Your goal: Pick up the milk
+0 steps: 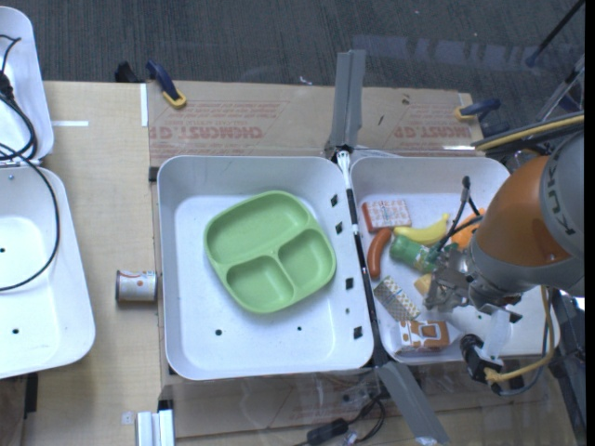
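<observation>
Camera view: a grey robot arm with an orange band (521, 221) reaches in from the right, over the right white bin (423, 167). Its pincer (439, 291) points down into the near part of that bin, among the things there. The arm's own body covers it from above, so I cannot tell if it is wide or narrow, or if it holds anything.

The small orange, brown and white milk carton (423, 335) lies flat on the bin floor, close to the near wall. It is just near of the pincer. I cannot tell if they touch. Its long side runs left to right, almost along the near wall. I cannot tell which end is the top.

Other things lie in the same bin. A grey bar with a speckled wrapper (394, 297) lies at a slant just left of the pincer. A long red sausage shape (376, 252) lies by the left wall. A green bottle (415, 251) lies beside it, and a yellow banana (423, 231) is just behind the bottle. A flat red and white packet (386, 214) sits farther back.

The left white bin (172, 249) holds a green plate with three parts (270, 249). A small silver can (137, 286) lies on the bench, left of that bin.
</observation>
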### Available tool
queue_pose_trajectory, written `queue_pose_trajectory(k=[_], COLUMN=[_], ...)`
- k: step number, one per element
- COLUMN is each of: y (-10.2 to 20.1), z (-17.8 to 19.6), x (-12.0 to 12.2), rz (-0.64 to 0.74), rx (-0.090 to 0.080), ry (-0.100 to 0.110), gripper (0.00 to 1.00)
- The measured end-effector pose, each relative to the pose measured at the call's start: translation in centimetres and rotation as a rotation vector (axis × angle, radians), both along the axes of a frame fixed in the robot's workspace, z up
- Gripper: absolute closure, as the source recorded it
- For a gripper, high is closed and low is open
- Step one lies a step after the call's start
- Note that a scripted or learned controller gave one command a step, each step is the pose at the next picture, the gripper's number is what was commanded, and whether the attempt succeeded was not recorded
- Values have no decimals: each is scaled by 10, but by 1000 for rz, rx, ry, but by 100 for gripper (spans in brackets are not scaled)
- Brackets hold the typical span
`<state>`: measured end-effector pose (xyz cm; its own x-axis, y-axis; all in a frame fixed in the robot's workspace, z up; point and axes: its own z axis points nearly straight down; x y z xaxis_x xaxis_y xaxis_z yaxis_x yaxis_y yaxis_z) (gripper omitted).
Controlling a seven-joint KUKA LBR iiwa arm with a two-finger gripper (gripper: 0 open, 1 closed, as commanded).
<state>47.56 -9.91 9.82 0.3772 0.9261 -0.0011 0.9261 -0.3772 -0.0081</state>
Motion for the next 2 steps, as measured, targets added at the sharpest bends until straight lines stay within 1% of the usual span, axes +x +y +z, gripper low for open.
queue_pose_trajectory(k=[1,2], y=[49,113], z=[92,92], x=[8,2], rz=[-114,-45], rx=[-3,-3], ry=[-5,-3], gripper=[100,100])
